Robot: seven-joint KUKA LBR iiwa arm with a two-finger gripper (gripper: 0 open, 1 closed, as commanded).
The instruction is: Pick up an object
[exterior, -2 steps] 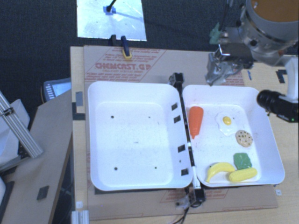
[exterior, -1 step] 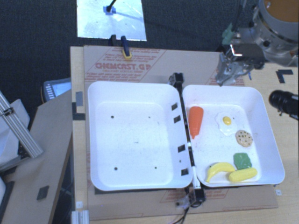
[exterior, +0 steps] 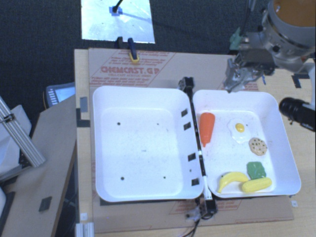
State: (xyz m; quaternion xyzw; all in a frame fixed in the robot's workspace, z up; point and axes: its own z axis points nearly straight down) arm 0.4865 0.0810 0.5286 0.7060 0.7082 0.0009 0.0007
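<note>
The right bin (exterior: 281, 132) holds several toy foods. An orange carrot (exterior: 206, 127) lies by its left wall. A fried egg (exterior: 239, 130) sits mid-bin, with a round cookie (exterior: 257, 145) just below it. Near the front lie a green piece (exterior: 256, 169), a yellow banana (exterior: 231, 179) and a yellow oblong piece (exterior: 256, 184). My gripper (exterior: 237, 82) hangs over the bin's far rim, above and behind the egg, with nothing visible between its fingers.
The left bin (exterior: 98, 147) stands beside the right one, with black clips (exterior: 187, 85) along the shared edge. A black cylinder (exterior: 297, 112) juts in at the right. A shiny plate (exterior: 117, 14) lies beyond the bench.
</note>
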